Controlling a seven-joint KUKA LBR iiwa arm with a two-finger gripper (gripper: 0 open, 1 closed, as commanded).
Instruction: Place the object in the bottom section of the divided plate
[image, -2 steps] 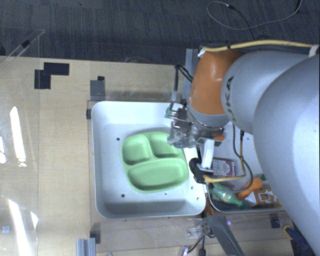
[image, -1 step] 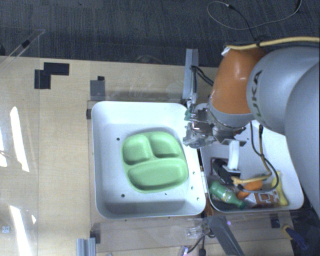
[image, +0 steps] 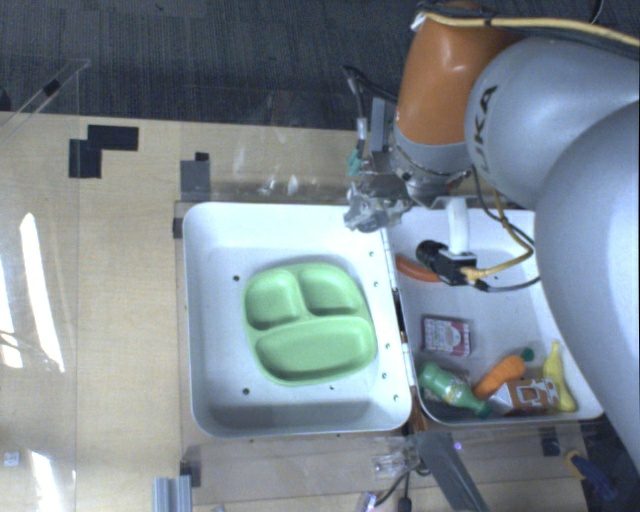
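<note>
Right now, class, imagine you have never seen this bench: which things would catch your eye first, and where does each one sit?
The big grey arm with its orange band dominates the upper right, its hand hanging over the far rim between the two bins. Next comes the green divided plate, lying in the middle of the left bin. Then the cluster of small colourful items in the near corner of the right bin, among them a toy carrot.

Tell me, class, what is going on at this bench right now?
A grey KUKA arm reaches in from the right, its gripper hovering over the far edge where the two white bins meet. The left bin holds a green divided plate, with nothing in its sections. The toy items, among them a carrot and a green bottle, lie in the right bin. Nothing has been placed yet.
</note>
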